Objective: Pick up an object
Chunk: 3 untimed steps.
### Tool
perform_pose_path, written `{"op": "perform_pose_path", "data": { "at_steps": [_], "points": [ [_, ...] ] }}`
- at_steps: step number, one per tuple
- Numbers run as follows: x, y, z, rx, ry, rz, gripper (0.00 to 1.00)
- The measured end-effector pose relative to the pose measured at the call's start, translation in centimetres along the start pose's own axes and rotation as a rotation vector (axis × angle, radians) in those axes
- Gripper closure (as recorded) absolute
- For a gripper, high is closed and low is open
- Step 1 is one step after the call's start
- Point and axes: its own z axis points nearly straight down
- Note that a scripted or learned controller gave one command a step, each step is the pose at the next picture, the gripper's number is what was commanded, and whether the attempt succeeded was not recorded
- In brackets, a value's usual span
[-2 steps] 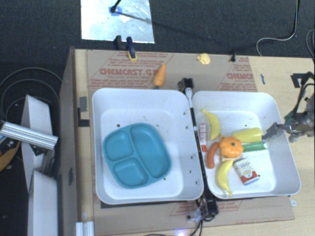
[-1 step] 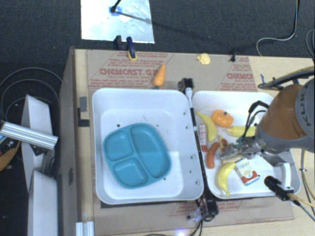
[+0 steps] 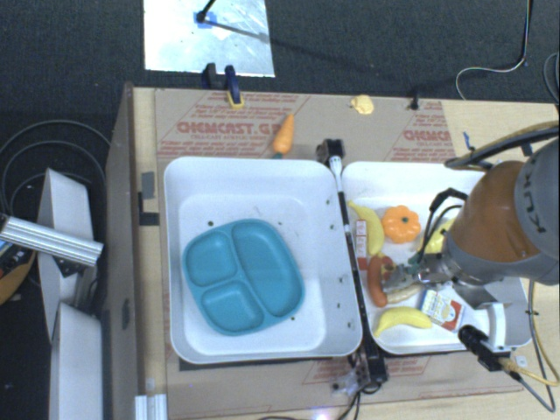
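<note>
The left bin [image 3: 254, 178] sits at about nine o'clock from me, and in it lies a blue divided plate [image 3: 242, 274] with three compartments, tilted a little toward the bin's lower left. Above that bin, at roughly eleven o'clock on the cardboard, an orange carrot-shaped piece [image 3: 283, 135] rests just off the rim.

The right bin [image 3: 385, 175] is the one I am over. Along its left wall a yellow banana [image 3: 369, 227] lies lengthwise, and just beside it, toward three o'clock, sits a small orange pumpkin [image 3: 402, 224]. Below the banana, at six o'clock from it, a red sausage-like piece [image 3: 376, 281] lies near the divider. At the bin's lower edge a second banana [image 3: 402, 320] lies flat, with a small red-and-white carton [image 3: 440, 307] just beside it toward three o'clock.

My gripper [image 3: 404, 276] is low in this bin, pointing toward nine o'clock, close beside the red piece and above the lower banana. I cannot tell how far apart my jaws stand, nor whether anything sits between them. My orange-banded wrist [image 3: 490, 221] covers the bin's right half.
</note>
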Motion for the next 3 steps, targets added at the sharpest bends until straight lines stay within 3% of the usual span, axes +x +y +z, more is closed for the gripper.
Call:
{"op": "perform_pose_path", "data": {
  "at_steps": [1,2,3],
  "points": [
    [2.2,3.9,0.3,0.009,0.000,-0.002,0.00],
    [-0.4,11.6,0.4,0.006,0.003,-0.004,0.00],
    [1.0,4.6,0.5,0.020,0.008,0.002,0.00]
  ]
}}
